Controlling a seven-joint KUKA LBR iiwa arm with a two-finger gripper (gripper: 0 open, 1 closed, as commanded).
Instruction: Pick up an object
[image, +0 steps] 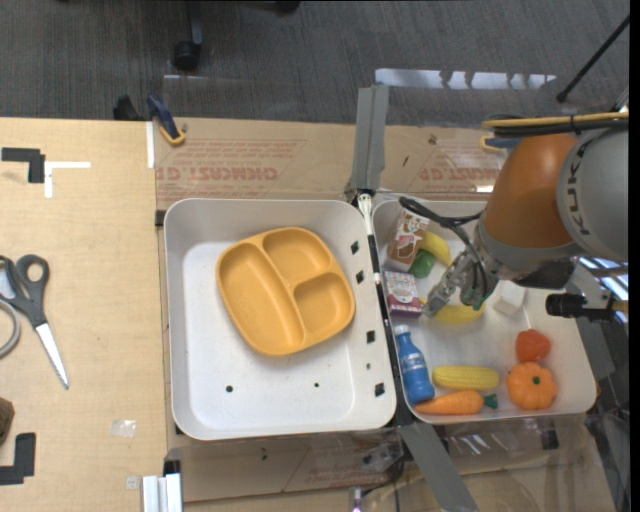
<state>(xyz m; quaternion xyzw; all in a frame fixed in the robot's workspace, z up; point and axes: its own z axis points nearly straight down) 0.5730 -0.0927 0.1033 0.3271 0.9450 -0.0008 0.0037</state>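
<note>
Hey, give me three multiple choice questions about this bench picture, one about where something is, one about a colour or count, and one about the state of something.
1. Where does the orange divided plate lie?
A. in the left bin
B. in the right bin
C. on the wooden bench top

2. What colour is the bottle in the right bin?
A. red
B. blue
C. black

3. How is the carrot placed?
A. clamped in the gripper
C. lying flat near the right bin's front edge
B. standing on the plate

Answers:
1 A, the plate sits inside the left bin's white walls.
2 B, its body is blue with a white cap.
3 C, it lies on the bin floor, apart from the gripper.
</note>
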